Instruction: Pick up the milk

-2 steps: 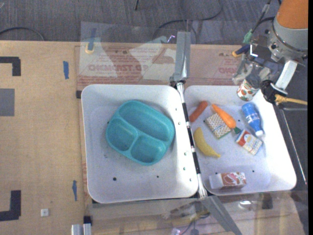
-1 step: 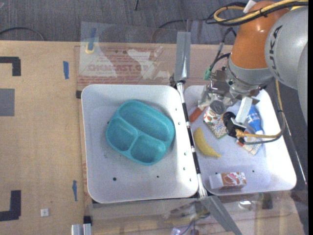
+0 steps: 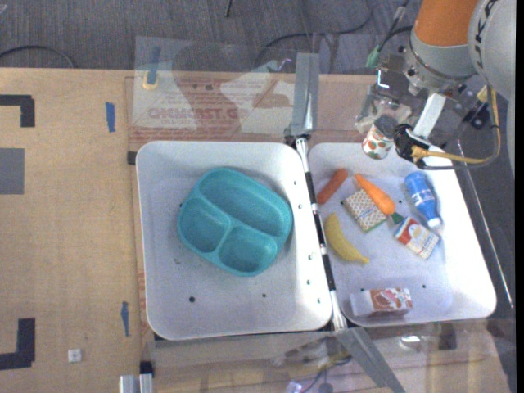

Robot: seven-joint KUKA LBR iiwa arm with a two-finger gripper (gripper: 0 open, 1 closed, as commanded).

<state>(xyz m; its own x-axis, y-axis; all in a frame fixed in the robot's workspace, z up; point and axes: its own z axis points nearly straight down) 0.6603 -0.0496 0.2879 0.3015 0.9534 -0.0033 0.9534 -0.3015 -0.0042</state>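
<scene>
Gripper (image 3: 378, 142) clamps a small white printed cup above the bin's far edge; red-and-white milk carton (image 3: 386, 300) lies untouched; pickup remains.

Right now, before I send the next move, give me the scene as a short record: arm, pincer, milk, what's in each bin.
arm: enters from the right, wrist above the right bin's far edge
pincer: at the far edge of the right bin, a small red-and-white cup at its tip; grip unclear
milk: carton lying on its side at the right bin's near edge, apart from the pincer
right bin, other: sausage, carrot, banana, blue bottle, box, small carton
left bin: teal tray
</scene>
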